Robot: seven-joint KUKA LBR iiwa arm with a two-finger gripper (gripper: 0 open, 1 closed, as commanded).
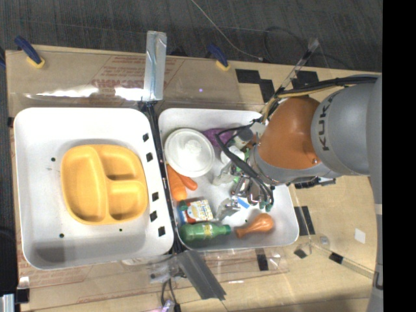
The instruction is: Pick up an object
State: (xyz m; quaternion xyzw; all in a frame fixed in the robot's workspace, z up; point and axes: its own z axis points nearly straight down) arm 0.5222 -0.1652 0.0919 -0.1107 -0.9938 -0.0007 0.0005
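In the right-hand white bin, the pincer is down among the clutter, hanging from the grey arm with its orange band that reaches in from the right; whether it is open or shut, or has hold of anything, cannot be told, since cables and the wrist hide that part. Around it lie the objects to choose from: a white round lid or bowl toward the bin's upper left, a purple item just beside it, an orange carrot below, a small printed carton, a green bottle along the lower wall, and a tan drumstick-shaped toy near the lower right corner. The left bin holds a yellow divided tray. Both bins sit on the cardboard-covered worktop.
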